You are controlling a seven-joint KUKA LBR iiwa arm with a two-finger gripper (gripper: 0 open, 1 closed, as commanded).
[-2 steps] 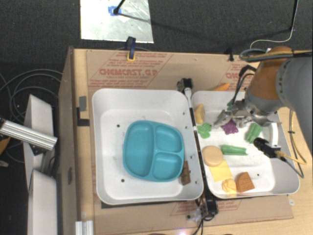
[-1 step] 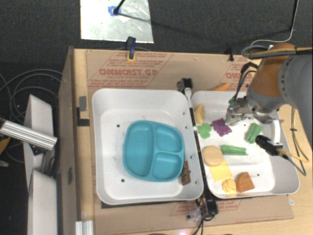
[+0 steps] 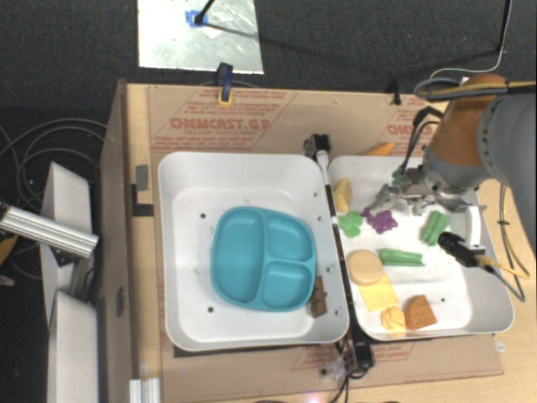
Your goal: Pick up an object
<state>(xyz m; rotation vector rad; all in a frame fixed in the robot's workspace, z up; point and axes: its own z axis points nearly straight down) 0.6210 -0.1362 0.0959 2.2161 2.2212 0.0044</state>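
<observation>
Claw (image 3: pixel 401 193) low in right bin (image 3: pixel 487 309), over purple toy (image 3: pixel 382 220), grip state can't tell; step: approach, nothing seen held; next needs descent & close on toy.

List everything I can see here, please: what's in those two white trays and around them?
Left bin: 1, white, left on the bench.
Divided plate: 1, teal, middle of left bin.
Brown piece: 1, left bin, by the plate's lower right corner.
Right bin: 1, white, beside the left bin.
Purple toy: 1, upper middle of right bin.
Green pieces: 3, right bin: light green, long one, one at right.
Round tan piece: 1, right bin.
Yellow slice: 1, below it.
Brown square: 1, bottom of right bin.
Arm: 1, grey with orange band, over right bin.
Jaws: 1 set, near the purple toy.
</observation>
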